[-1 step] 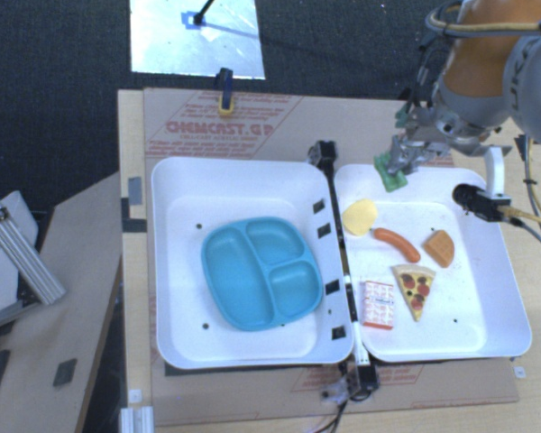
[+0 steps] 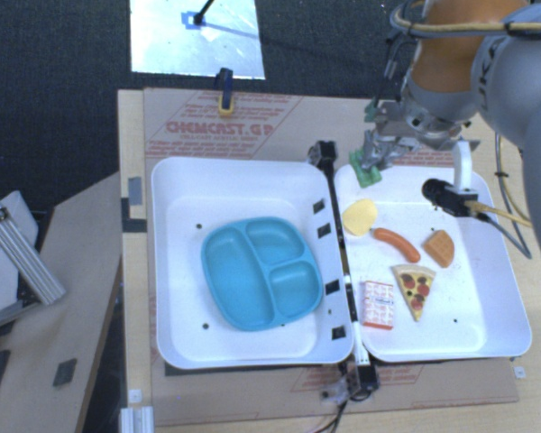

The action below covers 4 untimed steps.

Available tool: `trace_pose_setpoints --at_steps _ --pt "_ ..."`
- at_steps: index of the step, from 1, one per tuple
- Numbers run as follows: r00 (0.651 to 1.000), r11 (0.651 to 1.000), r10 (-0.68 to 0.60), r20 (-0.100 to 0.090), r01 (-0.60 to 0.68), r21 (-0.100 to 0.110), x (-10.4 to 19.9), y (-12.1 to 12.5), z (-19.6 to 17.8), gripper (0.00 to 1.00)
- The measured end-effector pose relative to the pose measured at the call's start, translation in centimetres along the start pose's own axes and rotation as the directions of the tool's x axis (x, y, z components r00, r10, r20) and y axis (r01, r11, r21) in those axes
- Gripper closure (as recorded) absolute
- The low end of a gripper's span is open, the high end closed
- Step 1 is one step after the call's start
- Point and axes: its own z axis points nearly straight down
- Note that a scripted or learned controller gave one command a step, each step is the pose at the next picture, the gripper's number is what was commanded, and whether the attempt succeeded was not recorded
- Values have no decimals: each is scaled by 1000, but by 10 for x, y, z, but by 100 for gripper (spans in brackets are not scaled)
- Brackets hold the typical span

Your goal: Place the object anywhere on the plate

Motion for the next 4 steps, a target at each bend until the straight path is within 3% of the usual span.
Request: trace_pose_setpoints --at_steps 3,4 --pt "1000 1000 0 -1 0 3 148 5 27 100" --pt "1000 1000 4 0 -4 2 145 6 27 0"
